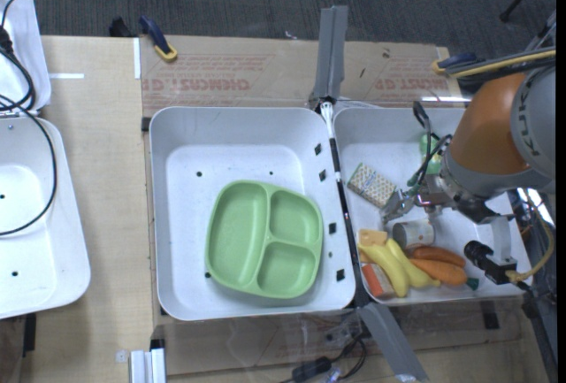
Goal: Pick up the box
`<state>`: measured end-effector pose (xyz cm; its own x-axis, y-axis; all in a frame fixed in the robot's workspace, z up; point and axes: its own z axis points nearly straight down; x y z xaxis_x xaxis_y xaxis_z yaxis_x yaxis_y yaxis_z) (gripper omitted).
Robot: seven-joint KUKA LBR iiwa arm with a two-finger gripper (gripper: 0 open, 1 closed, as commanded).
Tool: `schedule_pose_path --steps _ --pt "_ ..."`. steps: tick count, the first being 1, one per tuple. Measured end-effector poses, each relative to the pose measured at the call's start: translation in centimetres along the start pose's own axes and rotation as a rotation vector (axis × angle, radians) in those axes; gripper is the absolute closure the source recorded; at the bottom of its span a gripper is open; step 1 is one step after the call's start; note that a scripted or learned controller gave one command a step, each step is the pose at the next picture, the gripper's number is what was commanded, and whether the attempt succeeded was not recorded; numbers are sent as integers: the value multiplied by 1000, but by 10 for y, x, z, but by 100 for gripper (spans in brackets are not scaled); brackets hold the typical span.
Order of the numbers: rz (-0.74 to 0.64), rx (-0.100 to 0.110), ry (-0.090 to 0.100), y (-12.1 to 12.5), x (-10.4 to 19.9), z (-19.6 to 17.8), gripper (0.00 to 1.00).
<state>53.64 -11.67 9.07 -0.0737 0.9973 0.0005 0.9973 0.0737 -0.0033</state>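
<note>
Flat patterned rectangular box [371, 185] beside metallic tool [398, 206].

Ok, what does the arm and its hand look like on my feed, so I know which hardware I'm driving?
The arm is a thick, rounded grey body with a wide orange band above the wrist. Below the band sits a darker grey wrist section. The hand is small, metallic grey and silver. Thin dark and green cables run beside the wrist.

- A flat brown cardboard sheet [265, 72], lying at 12 o'clock of the white bins, bore red upside-down lettering; it seemed to read "CHEMCO'S GF", though not with certainty.
</note>
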Motion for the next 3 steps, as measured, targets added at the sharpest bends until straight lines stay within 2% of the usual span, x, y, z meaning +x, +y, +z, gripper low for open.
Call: schedule_pose_path --steps 1,2,3 --pt "6 -1 -1 0 -2 -9 100" --pt "5 0 -1 0 -2 -9 0" --pt "21 -1 -1 48 17 0 0"
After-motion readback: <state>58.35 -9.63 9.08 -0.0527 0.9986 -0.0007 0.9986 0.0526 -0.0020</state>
